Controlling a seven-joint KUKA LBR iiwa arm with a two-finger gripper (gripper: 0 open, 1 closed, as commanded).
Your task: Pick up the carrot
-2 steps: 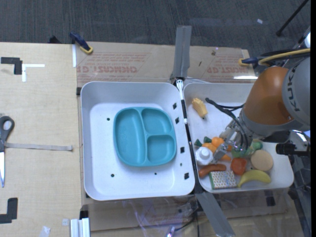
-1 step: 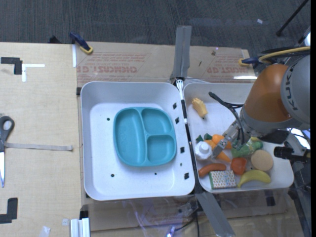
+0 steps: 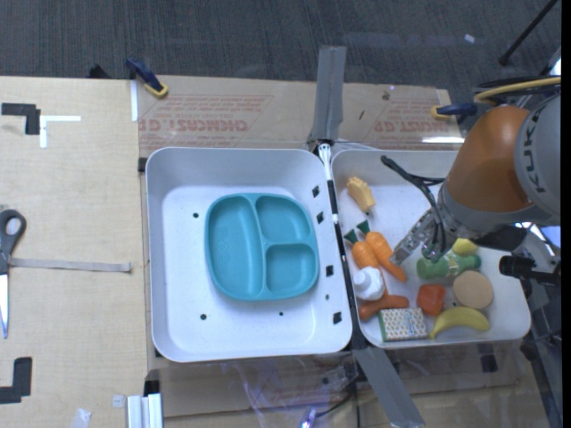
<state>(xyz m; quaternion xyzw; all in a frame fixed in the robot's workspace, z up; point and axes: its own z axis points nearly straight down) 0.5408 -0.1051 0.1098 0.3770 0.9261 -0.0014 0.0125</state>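
Far to the left of the gripper (image 3: 421, 239), scissors (image 3: 7, 266) lie on the bench beside the bins. Nearer, still well to its left, a teal divided plate (image 3: 261, 244) sits in the left bin (image 3: 169, 328). In the right bin (image 3: 508, 328), the carrot (image 3: 379, 252) lies just left of the gripper, close to its tip, with a yellow corn piece (image 3: 359, 193) up and to the left. Below the carrot lie a small white bottle (image 3: 368, 283) and a patterned box (image 3: 403, 325). Whether the gripper is released or clenched cannot be told from this angle. Just right of it lies a green-and-yellow toy (image 3: 451, 261); below are a red tomato (image 3: 431, 298), a banana (image 3: 459, 321) and a tan round piece (image 3: 473, 289).
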